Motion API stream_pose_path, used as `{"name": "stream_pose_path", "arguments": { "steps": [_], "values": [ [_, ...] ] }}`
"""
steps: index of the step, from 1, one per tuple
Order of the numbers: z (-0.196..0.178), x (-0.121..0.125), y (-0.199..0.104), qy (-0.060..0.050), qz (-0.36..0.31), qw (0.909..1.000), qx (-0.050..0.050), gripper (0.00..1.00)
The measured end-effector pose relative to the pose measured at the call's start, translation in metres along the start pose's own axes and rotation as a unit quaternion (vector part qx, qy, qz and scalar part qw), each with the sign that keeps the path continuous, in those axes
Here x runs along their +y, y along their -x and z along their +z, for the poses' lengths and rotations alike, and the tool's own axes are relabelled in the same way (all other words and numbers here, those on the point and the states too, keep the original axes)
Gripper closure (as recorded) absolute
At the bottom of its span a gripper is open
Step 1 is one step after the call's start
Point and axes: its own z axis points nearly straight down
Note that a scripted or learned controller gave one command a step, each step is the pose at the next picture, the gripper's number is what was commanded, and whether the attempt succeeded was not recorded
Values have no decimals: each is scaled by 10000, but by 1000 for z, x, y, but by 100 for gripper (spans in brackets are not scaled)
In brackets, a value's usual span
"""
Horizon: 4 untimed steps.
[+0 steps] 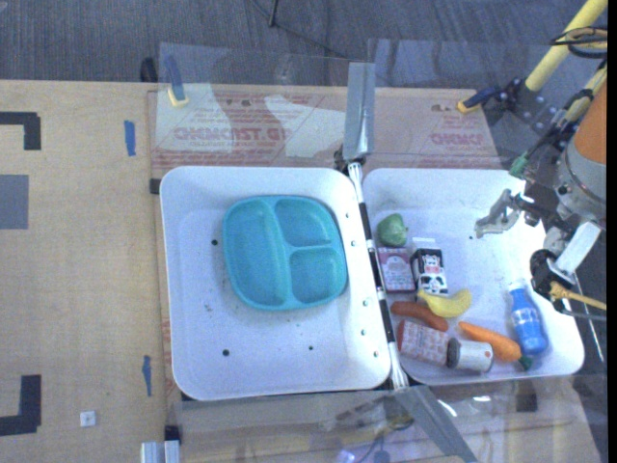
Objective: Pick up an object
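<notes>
Bench (pixel 77 258), viewed from above.

Left bin (pixel 183 287): one teal divided plate (pixel 284 251) is seen lying flat, slightly toward 12 o'clock of the bin's centre. It is apart from all walls.

Right bin (pixel 453 196): the candidate objects are crowded in the half from 6 to 9 o'clock.
- A green rounded item (pixel 391 229) is noted at about 10 o'clock, near the wall shared with the left bin.
- At 6 o'clock of it lies a pink packet (pixel 394 269), with a black-and-white packet (pixel 430 270) just beside it at 3 o'clock.
- A banana (pixel 445 304) is seen below the packets, touching a red elongated item (pixel 419 313) at its 8 o'clock.
- A patterned packet (pixel 420 340) lies near the front wall, at 7 o'clock.
- A can (pixel 469 355) lies on its side just beside it, with a carrot (pixel 490 340) alongside at 2 o'clock.
- A blue bottle (pixel 526 321) is seen at 4 o'clock of the bin, near the right wall.

The gripper (pixel 496 215) is seen over bare bin floor at about 2 o'clock, well apart from the objects. Whether it is open or closed cannot be told. No object is seen in it.
</notes>
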Motion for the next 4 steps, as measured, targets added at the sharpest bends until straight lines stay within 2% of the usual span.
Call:
{"name": "stream_pose_path", "arguments": {
  "steps": [1,2,3,4],
  "values": [
    [85,-22,-57,-12,-944,9955,4,0],
    [175,-6,-18,18,-1038,9946,11,0],
    [88,6,-52,-1,-788,9969,2,0],
    [175,16,-26,22,-982,9952,9,0]
  ]
}}
